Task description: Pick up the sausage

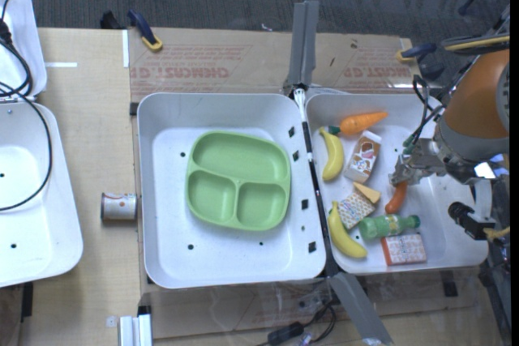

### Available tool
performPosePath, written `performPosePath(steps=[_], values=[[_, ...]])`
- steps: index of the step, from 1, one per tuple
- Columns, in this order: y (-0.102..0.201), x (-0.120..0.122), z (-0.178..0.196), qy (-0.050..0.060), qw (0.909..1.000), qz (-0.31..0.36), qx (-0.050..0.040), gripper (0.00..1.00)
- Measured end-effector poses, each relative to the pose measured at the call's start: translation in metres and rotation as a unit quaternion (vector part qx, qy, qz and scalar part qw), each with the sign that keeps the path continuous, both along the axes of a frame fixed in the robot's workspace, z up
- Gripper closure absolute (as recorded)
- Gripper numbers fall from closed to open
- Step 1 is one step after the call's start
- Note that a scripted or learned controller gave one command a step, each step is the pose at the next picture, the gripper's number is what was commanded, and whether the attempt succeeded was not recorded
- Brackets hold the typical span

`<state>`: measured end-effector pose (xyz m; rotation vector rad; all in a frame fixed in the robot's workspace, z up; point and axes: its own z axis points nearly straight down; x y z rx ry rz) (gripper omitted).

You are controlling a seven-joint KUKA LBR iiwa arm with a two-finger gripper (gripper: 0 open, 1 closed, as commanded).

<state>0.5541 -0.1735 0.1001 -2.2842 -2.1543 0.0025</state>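
The sausage (396, 198) is a short orange-red piece lying in the right bin (454, 255), angled from upper right to lower left, between a cheese wedge (367, 192) and the bin's right side. My gripper (403, 174) hangs directly over the sausage's upper end, very close to it or touching it. The arm's orange band and grey wrist (474, 113) rise up and to the right of it. The gripper covers the sausage's top tip.
The right bin also holds a carrot (362, 122), two bananas (331, 155) (345, 232), a milk carton (363, 158), a cracker (353, 211), a green bottle (389, 224) just below the sausage, and a red box (403, 249). The left bin (162, 255) holds a green divided plate (238, 180).
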Motion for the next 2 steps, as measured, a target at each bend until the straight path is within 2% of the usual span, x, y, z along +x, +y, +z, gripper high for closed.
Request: performPosePath(steps=[1, 2], values=[[0.058, 0.069, 0.124, -0.001, 0.9946, 0.104, -0.0005, 1.0], [0.034, 0.09, 0.118, -0.001, 0.992, 0.126, -0.0011, 1.0]])
